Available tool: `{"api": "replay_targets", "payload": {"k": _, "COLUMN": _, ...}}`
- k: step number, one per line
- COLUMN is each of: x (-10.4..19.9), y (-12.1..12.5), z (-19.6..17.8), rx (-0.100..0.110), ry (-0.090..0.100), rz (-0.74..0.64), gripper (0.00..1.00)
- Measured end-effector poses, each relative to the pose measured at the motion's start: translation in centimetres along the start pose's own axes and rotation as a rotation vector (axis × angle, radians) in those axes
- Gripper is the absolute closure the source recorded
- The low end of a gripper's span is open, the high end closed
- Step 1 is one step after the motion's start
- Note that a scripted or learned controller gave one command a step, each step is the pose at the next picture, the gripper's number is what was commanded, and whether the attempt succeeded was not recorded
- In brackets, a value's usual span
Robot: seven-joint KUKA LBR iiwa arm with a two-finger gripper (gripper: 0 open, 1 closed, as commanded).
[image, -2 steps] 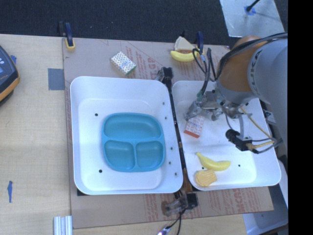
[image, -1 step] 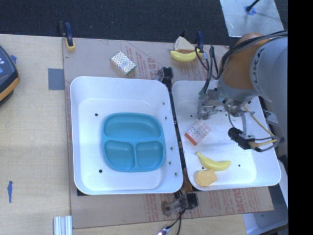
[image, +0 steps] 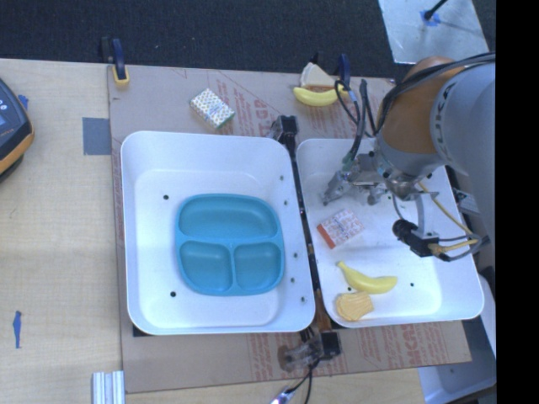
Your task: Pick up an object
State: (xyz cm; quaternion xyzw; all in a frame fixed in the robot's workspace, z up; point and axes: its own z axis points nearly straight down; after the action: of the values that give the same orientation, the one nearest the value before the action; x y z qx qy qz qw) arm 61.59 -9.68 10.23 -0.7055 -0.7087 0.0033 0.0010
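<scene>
My gripper (image: 349, 196) hangs over the back part of the right bin (image: 455, 305), its jaws spread open and pointing down with nothing between them. Just below and in front of it lies a small red and white packet (image: 340, 225) on the bin floor. Nearer the front of the same bin is a yellow toy banana (image: 368, 280), and beside that a small orange-yellow piece (image: 354, 306). The grey arm with its orange band (image: 413, 112) comes in from the right above the bin.
The left bin (image: 143, 310) holds a blue divided plate (image: 229, 244). Behind the bins, on the bench, lie a second banana (image: 316, 96) and a small patterned box (image: 211, 108). A dark device (image: 13, 129) sits at the far left. Black cables (image: 421, 238) trail over the right bin.
</scene>
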Motion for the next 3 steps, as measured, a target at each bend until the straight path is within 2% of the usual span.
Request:
{"api": "replay_targets", "payload": {"k": 1, "x": 0.2, "y": -3.2, "z": 1.0, "rx": -0.001, "ry": 0.002, "rz": 0.0, "gripper": 0.0}}
{"api": "replay_targets", "payload": {"k": 2, "x": -1.0, "y": -4.5, "z": 1.1, "rx": 0.0, "ry": 0.003, "rz": 0.0, "gripper": 0.0}}
{"api": "replay_targets", "payload": {"k": 3, "x": -0.1, "y": -3.2, "z": 1.1, "rx": -0.004, "ry": 0.002, "rz": -0.001, "gripper": 0.0}}
